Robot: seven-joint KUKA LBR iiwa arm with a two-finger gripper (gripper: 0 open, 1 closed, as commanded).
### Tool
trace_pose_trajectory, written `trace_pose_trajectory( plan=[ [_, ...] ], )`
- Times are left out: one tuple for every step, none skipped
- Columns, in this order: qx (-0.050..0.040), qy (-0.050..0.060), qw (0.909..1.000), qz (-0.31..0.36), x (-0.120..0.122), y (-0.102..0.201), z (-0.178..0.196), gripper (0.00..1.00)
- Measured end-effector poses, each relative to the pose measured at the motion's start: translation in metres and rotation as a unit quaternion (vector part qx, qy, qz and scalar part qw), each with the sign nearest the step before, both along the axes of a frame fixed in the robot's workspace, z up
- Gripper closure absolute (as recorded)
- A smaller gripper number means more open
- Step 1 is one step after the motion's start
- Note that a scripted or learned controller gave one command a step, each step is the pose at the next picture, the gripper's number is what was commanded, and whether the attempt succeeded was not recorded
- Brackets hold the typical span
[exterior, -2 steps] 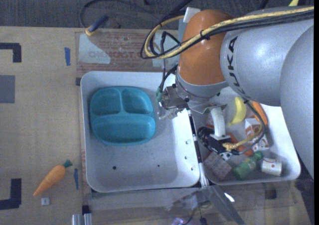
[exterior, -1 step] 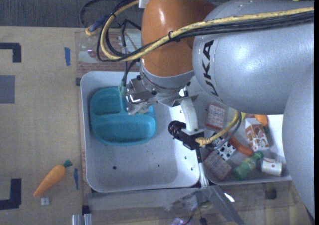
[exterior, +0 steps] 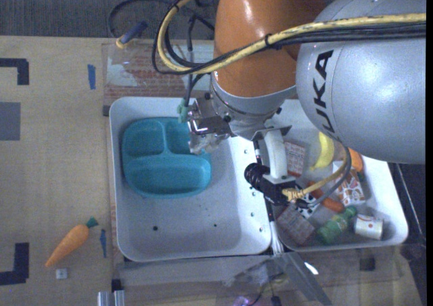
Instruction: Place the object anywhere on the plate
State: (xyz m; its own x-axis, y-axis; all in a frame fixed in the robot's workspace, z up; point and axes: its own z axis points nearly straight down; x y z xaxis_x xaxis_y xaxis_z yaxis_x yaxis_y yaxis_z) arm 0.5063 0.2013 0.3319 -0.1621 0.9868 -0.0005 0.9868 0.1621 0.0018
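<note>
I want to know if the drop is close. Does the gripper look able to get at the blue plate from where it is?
Probably yes: the gripper hangs over the right edge of the blue plate in the left bin, with nothing visible between them.

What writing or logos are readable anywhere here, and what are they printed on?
"KUKA", only partly in sight, black letters on the grey arm.
Packets in the right bin carry print: too small and blurred to read.
Small white carton in that bin: markings unreadable.
The blue plate and the toy carrot on the bench bear no text.
</note>
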Motion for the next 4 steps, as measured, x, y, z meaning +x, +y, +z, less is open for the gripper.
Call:
trace_pose_trajectory(
  plan=[
    [-0.0001,0.001,0.9993,0.037,-0.027,-0.067,-0.069,1.0],
    [-0.0002,0.0,0.9926,0.122,-0.027,-0.078,0.102,1.0],
    [-0.0001,0.001,0.9968,0.08,-0.018,-0.059,-0.005,1.0],
    [0.0003,0.002,0.9877,0.157,-0.028,0.006,-0.138,1.0]
  ],
)
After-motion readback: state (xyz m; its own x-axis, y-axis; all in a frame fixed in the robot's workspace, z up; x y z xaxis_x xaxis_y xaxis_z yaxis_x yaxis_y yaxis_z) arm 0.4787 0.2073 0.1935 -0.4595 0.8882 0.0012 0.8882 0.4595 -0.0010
